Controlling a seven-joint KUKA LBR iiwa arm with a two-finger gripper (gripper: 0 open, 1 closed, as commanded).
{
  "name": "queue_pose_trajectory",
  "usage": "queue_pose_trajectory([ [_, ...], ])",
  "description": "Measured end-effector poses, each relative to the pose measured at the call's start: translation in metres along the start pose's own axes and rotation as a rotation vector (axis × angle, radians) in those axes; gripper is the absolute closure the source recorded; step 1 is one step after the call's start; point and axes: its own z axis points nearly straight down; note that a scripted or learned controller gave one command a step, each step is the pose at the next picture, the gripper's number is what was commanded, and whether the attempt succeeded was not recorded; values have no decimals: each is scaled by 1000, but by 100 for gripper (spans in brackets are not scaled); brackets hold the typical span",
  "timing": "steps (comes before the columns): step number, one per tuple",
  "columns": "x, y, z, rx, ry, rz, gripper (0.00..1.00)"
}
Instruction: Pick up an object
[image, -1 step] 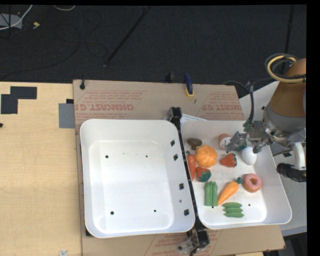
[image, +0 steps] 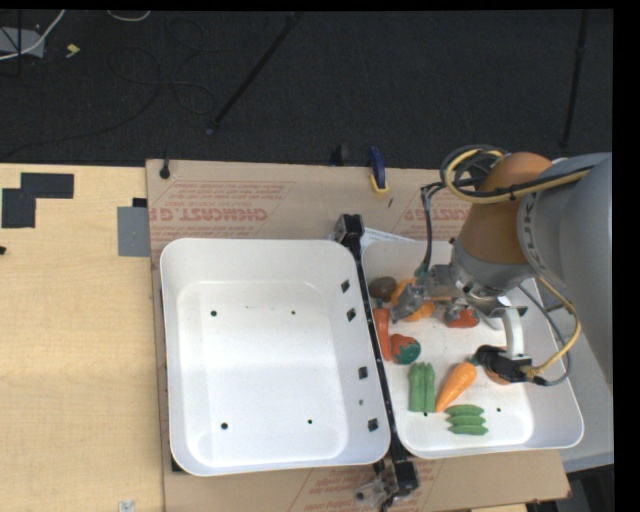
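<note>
Two shallow white plastic bins sit side by side on a cardboard sheet (image: 250, 195) printed with red lettering, itself laid over a pale wood-grain bench (image: 70, 340). The left bin (image: 180, 300), smooth and glossy, has rounded corners and a few small dark holes in its floor.

The grey arm (image: 560, 230), an orange band (image: 495, 215) above its wrist and yellow-and-black cables looped over it, reaches down into the right bin (image: 555, 430) toward 12 o'clock. Its gripper (image: 432, 290) is low over a cluster of toy food, close to or touching an orange piece (image: 415, 308); whether the fingers are open or closed cannot be told from this angle, and nothing is visibly held between them.

Several small plastic toy foods lie in the right bin. A brown rounded piece (image: 382, 289) sits at 10 o'clock, near the black clips (image: 360, 340) joining the bins. A red-and-teal rounded toy (image: 404, 349) rests at 9 o'clock, touching a red-orange strip (image: 381, 330) against the bin wall. Just below, a smooth green pod-shaped toy (image: 421, 387) stands lengthwise, with a tapered toy carrot (image: 458, 384) slanted beside it. A ridged green pea pod (image: 466, 418) lies at 6 o'clock. A red piece (image: 461, 320) shows under the wrist hardware.
</note>
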Motion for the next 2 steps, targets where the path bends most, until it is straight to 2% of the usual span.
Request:
queue_pose_trajectory([
  [1, 6, 35, 8, 4, -13, 2, 0],
  [2, 5, 35, -3, 4, -12, 4, 100],
])
